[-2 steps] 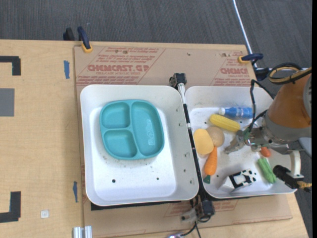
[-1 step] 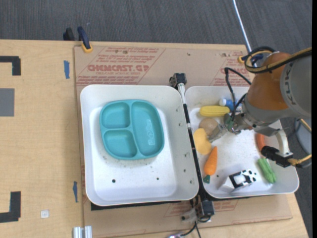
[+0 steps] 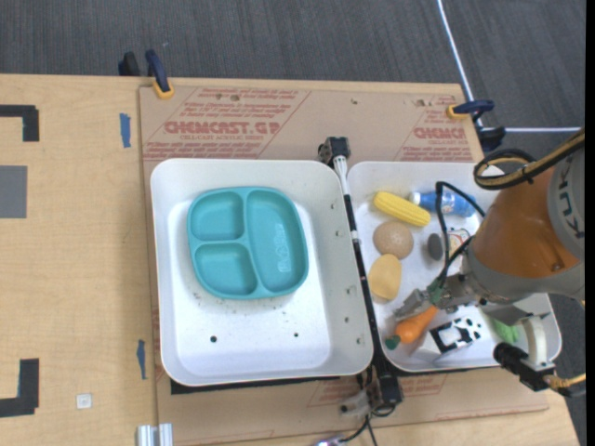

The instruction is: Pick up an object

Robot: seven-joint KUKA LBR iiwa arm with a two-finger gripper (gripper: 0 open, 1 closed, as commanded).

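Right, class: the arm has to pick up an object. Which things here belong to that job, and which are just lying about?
Job:
tool
toy carrot
corn cob
brown egg-shaped toy
yellow toy
right bin

Lying about:
teal divided plate
left bin
blue clamp

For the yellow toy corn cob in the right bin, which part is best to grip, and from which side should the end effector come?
Grip the yellow toy corn cob across its middle, coming from above. It lies flat and slanted, so the fingers should close across its narrow width, with one side facing the brown round toy.
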